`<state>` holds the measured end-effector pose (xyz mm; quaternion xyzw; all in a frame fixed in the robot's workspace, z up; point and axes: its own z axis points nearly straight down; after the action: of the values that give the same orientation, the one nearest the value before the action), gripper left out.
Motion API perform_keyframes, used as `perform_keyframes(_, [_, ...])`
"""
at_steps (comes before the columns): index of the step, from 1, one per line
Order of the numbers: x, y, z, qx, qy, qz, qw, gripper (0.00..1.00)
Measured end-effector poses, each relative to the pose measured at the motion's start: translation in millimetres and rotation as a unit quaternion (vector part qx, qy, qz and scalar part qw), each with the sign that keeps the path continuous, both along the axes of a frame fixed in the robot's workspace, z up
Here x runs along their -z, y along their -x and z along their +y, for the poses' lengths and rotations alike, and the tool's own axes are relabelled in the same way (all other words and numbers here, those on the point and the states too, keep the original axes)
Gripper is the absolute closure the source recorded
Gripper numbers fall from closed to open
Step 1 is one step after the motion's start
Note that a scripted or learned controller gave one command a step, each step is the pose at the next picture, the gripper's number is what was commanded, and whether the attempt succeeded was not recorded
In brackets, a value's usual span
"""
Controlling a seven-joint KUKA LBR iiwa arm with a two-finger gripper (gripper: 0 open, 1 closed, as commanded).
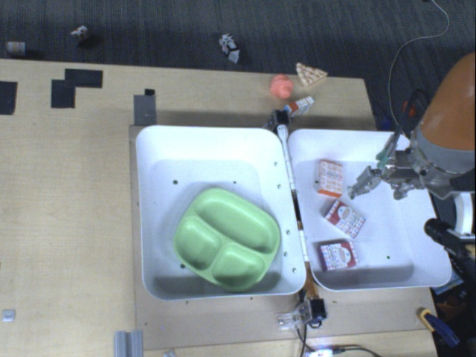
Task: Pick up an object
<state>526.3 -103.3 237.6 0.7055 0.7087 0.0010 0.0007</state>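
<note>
In the right bin [416, 270] lie three small flat packets. An orange-and-white packet [330, 177] is at the back, a red-and-white one [344, 217] in the middle and a darker red one [338, 255] toward the front. My gripper [364, 184] hangs over the right bin, just right of the orange-and-white packet and above the middle one, with nothing seen in it. The grey arm with its orange band [450, 114] comes in from the right. A green divided plate [227, 236] lies in the left bin [160, 199].
Behind the bins on the bench lie an orange ball [281, 86], a toy pizza slice [311, 74] and a small tube [297, 108]. The ridge between the two bins [291, 192] runs just left of the packets. Cables and a clip [309, 314] sit at the front edge.
</note>
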Motion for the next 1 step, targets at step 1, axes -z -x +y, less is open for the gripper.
perform_keyframes(1, [150.9,-45.0,0.6,0.001,0.0008,-0.003,1.0000,0.00])
